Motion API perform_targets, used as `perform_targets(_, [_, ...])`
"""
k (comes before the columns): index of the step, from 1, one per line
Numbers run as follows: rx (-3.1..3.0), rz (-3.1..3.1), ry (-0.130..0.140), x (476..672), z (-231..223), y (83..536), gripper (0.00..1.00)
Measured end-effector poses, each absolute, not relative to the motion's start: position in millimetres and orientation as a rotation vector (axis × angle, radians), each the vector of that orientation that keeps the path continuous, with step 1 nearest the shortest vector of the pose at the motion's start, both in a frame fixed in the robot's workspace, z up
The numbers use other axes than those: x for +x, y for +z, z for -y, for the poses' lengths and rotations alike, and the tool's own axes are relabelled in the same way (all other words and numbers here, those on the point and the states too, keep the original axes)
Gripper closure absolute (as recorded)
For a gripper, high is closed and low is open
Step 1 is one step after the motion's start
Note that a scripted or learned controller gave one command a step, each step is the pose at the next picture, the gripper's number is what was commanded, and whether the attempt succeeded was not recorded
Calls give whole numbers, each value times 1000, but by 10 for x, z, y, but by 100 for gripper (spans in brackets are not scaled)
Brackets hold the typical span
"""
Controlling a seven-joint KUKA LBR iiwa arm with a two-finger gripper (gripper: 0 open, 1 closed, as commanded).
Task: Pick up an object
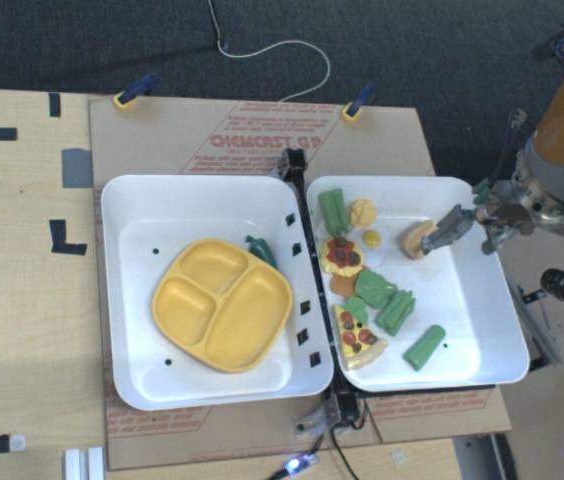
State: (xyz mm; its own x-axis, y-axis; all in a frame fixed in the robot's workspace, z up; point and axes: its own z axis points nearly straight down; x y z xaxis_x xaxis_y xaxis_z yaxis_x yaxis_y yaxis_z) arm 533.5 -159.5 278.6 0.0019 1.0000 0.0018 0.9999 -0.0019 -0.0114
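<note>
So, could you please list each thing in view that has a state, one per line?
gripper: low in the right bin, fingers at the tan piece.
tan piece: in the right bin, touching the fingertips; a grasp cannot be confirmed.
yellow plate: right side up in the left bin, compartments bare.
dark green piece: resting at the plate's upper edge.
pizza slice: lying flat, topping up.
green cylinder: lying on its side.

Yellow divided plate [223, 304] in white left bin [127, 268]; green toy vegetables [424, 348] in white right bin [482, 308].
</note>
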Motion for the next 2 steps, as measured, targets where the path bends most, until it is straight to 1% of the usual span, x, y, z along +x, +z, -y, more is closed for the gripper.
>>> perform_targets(1, [-2220,2222,2,5353,1595,2837,0])
perform_targets(2, [-2217,2217,7,5332,1623,2196,0])
